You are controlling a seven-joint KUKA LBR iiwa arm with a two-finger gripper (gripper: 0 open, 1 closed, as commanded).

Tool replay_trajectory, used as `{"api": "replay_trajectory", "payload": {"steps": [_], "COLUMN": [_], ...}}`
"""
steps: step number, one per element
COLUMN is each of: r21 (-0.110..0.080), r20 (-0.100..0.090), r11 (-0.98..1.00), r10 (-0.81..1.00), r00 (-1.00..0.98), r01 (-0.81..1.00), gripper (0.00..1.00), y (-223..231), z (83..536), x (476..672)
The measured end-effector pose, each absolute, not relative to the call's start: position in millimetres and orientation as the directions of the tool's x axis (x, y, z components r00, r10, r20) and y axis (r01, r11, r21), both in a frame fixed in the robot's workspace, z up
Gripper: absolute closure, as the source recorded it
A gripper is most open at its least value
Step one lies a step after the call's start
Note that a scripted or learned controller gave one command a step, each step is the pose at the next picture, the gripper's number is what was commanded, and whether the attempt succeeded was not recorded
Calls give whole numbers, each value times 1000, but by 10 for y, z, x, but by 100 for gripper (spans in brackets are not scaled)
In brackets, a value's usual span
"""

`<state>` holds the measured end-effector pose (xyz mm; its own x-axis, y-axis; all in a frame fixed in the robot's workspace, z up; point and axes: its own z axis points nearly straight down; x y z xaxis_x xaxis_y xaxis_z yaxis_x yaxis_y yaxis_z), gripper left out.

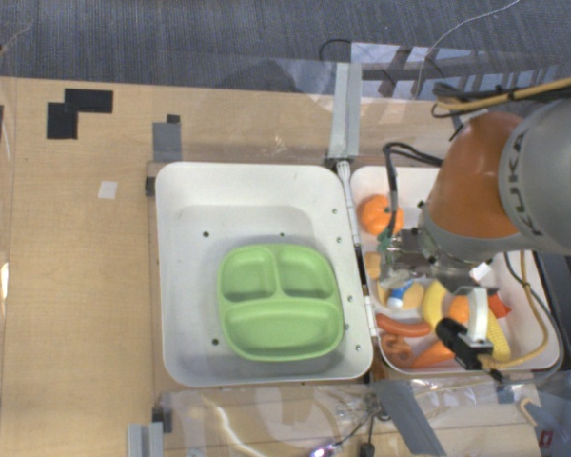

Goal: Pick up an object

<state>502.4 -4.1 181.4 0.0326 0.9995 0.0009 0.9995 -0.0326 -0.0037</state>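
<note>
The right bin [550, 350] holds several toy foods. An orange fruit [377, 213] lies at its far left. A red sausage [403, 326] and an orange piece [430, 355] lie along the near wall. A yellow banana-like piece [435, 300], a small blue and white item [397, 299] and a yellow corn-like piece [499, 336] sit in the middle. My gripper [398, 260] hangs low over the left part of this bin, just past the orange fruit and above the small items. The arm's wrist hides much of the bin's back half.
The left bin [181, 255] holds a green divided plate [281, 301] near its front right. A metal rail [343, 112] runs between the bins at the back. The grey and orange arm [495, 188] covers the right bin's far side.
</note>
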Motion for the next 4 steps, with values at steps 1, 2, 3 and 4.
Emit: {"api": "replay_trajectory", "payload": {"steps": [1,2,3,4], "r21": [-1,-2,-3,3], "r20": [-1,0,1,0], "r11": [-32,-68,-68,-92], "r10": [999,998,998,996], "r00": [32,68,68,92], "r01": [999,998,998,996], "gripper": [100,100,0,0], "y": [-297,-421,-421,-1014], "z": [1819,1817,1816,973], "x": [5596,4878,4878,5220]}}
